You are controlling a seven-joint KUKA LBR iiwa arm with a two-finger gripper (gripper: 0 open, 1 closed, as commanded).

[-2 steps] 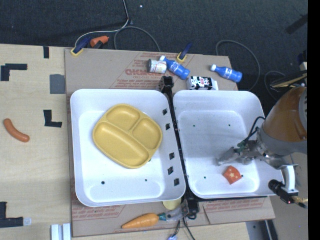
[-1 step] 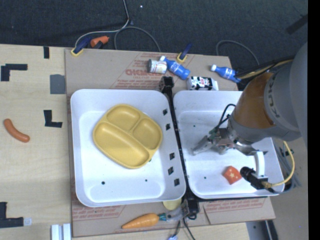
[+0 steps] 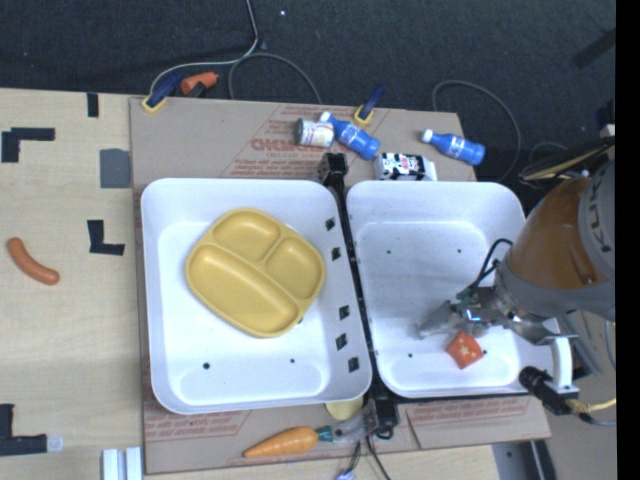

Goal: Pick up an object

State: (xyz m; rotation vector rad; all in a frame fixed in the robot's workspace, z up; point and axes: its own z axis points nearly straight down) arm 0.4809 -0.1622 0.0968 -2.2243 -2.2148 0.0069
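A small red block lies in the right white bin, close to its front wall. My gripper is low inside that bin, just above and left of the block in the picture and very close to it. The block looks to be beside the gripper rather than in it. The arm, with its orange band, comes in from the right and hides the bin's right side.
The left bin holds a yellow divided plate. Behind the bins lie two blue bottles, a white bottle and a black-and-white packet. A toy carrot lies in front, and a sausage at far left.
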